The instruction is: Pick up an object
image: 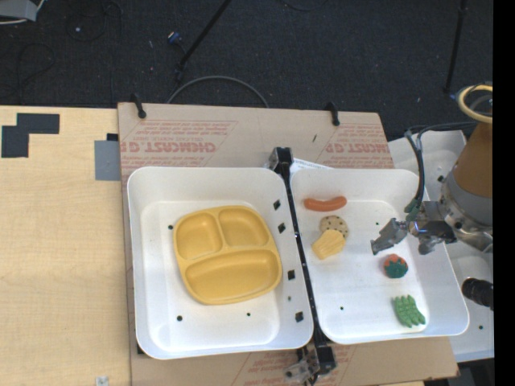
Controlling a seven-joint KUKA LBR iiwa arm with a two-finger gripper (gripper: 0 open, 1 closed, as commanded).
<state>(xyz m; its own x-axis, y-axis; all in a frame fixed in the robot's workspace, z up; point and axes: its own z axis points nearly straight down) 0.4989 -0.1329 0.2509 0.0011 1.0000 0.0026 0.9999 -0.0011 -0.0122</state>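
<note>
In the right bin [354,320] lie an orange-red sausage [325,203], a speckled cookie [333,225], a yellow cheese wedge [327,245], a red and green strawberry-like piece [395,267] and a green leafy piece [409,311]. My gripper [409,240] hangs over the right bin's right half, just above the red and green piece. Its two dark fingers [389,236] stand spread, with nothing between them. The arm comes in from the right edge.
A yellow divided tray [227,254] lies in the left bin [153,296]. A black clip rail [291,248] runs between the bins. Cardboard lies under both bins, with a wooden bench top to the left.
</note>
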